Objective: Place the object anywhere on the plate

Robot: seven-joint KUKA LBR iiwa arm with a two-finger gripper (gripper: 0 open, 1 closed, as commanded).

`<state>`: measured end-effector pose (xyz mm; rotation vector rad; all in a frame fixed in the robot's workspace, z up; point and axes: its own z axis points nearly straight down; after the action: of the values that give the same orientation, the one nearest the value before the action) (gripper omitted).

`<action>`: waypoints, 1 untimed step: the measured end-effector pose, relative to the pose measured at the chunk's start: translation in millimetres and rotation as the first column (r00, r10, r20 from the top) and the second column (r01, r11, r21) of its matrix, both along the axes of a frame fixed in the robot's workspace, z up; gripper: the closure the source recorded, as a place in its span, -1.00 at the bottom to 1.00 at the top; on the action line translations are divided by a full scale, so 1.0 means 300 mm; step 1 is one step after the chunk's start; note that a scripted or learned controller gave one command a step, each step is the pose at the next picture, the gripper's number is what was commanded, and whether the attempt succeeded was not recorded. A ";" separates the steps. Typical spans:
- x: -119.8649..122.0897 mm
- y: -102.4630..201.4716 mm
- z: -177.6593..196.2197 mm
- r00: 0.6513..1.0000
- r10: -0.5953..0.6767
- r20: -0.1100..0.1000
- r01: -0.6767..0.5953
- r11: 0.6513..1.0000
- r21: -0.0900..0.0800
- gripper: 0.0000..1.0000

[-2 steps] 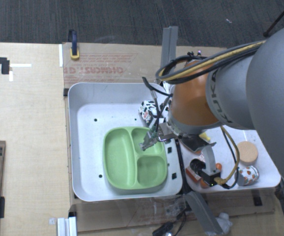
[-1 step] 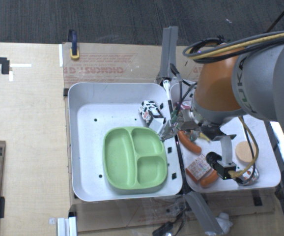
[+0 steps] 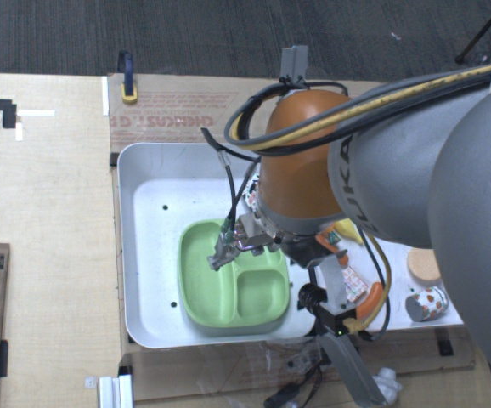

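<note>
A: Biggest first. We see the grey KUKA arm w/ its orange band [image 3: 301, 155] coming in from the right, covering most of the right bin and leaning over the middle.

B: Then the shallow white left bin [image 3: 148, 219]. Inside it we've got the light green plastic plate w/ divided compartments [image 3: 207, 279], sitting toward the bin's near-right corner.

A: The gripper [image 3: 226, 249] hangs over the plate's upper middle, approx. where the divider ridges meet. Fingers open or closed? We can't tell, too small and dark against the green. Nothing visible between them that we can make out.

B: And the objects? We see them in the right bin, beside the arm's wrist: a yellow curved item [image 3: 347, 230], an orange carrot-like piece [image 3: 370, 300], a tan round disc [image 3: 423, 266] and a small white patterned item [image 3: 425, 304]. All well off the plate.

A: Smallest: an orange-and-blue clamp [image 3: 126, 79] at the bench's far edge.
</note>
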<state>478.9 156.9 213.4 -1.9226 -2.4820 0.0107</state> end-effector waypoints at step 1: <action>0.006 -0.006 0.016 1.000 -0.004 -0.007 0.004 1.000 -0.004 1.00</action>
<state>480.6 155.1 218.2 -1.9259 -2.4763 0.0225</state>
